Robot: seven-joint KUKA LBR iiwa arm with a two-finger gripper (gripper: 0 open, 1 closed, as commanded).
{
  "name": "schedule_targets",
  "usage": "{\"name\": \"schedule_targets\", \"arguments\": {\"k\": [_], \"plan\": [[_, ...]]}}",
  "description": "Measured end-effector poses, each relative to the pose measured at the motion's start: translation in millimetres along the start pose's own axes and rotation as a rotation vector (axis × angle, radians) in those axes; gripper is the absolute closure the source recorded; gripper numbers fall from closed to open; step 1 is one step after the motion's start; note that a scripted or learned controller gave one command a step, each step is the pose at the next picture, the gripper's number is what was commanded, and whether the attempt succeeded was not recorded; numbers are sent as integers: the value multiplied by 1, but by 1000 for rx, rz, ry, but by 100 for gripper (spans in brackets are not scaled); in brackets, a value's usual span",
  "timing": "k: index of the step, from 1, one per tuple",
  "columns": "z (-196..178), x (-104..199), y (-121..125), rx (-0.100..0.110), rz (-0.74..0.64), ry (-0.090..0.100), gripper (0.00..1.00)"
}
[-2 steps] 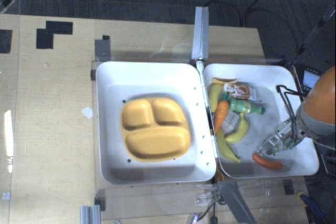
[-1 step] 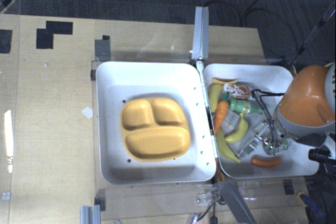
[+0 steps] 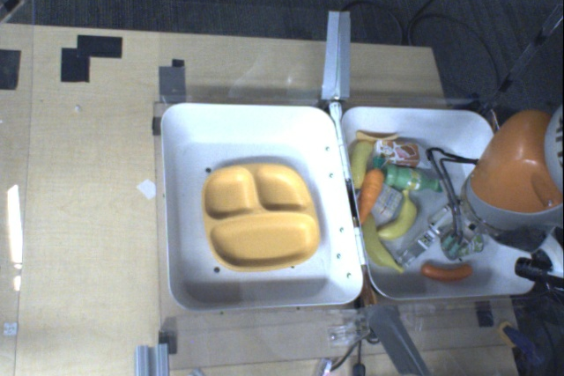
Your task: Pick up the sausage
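As the grey arm [image 3: 520, 180] with its orange band reaches in from three o'clock, we see its gripper [image 3: 454, 238] hanging low over the right-hand bin [image 3: 480, 132], just above the sausage [image 3: 447, 272]. The sausage, a reddish-orange link, lies flat near the bin's six o'clock wall, at about five o'clock from the heap of toy food and clear of it. Nothing sits between the fingers that we can make out, and whether the claw is released or clenched we cannot tell from this angle, the metal parts blurring into the clutter beneath.

At nine o'clock from the gripper we find a banana [image 3: 381, 244] curving along the bin's left side, a carrot [image 3: 370, 192] slanting beside it, and a green bottle [image 3: 411, 180] lying across the top of the pile; a small red-and-white packet [image 3: 401, 152] rests towards twelve o'clock. In the left-hand bin [image 3: 181, 189] sits a yellow divided tray [image 3: 262, 216], well apart from the arm.
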State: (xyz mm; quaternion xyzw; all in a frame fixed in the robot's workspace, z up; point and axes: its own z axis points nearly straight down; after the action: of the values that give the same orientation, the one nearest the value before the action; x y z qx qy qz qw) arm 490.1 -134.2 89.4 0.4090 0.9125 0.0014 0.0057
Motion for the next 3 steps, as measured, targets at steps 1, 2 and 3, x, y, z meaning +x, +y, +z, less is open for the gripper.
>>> {"name": "schedule_targets", "arguments": {"k": [1,2,3], "plan": [[5,-121,96,14,338,11,0],[-188,-139,103,2,355,0,0],[-46,-165,88,5,445,3,0]]}}
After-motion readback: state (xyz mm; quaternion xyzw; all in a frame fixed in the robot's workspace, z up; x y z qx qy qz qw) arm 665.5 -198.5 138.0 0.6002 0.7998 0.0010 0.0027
